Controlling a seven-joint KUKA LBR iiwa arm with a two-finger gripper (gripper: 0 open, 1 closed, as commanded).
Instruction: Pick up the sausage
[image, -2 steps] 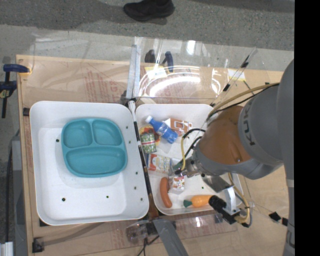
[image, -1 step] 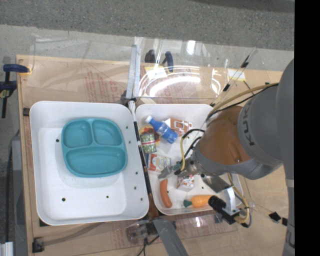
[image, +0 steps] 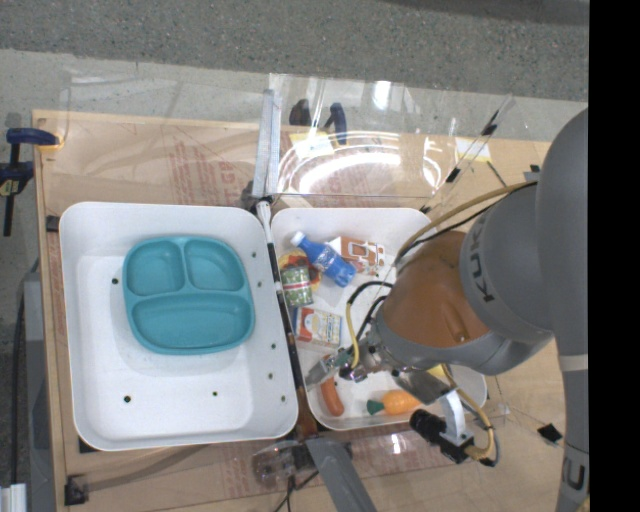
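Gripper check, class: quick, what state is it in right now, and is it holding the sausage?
Gripper: cannot be told whether open or closed; it sits low in the right bin, just above the sausage, which lies on the bin floor, not visibly held.

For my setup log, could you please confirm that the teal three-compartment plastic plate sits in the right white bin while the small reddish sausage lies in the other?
Not quite: the camera view shows the teal three-compartment plastic plate in the left white bin; the small reddish sausage lies in the right white bin.

Teal divided plate (image: 190, 295) in left bin (image: 90, 400); blue bottle (image: 325, 258) right.
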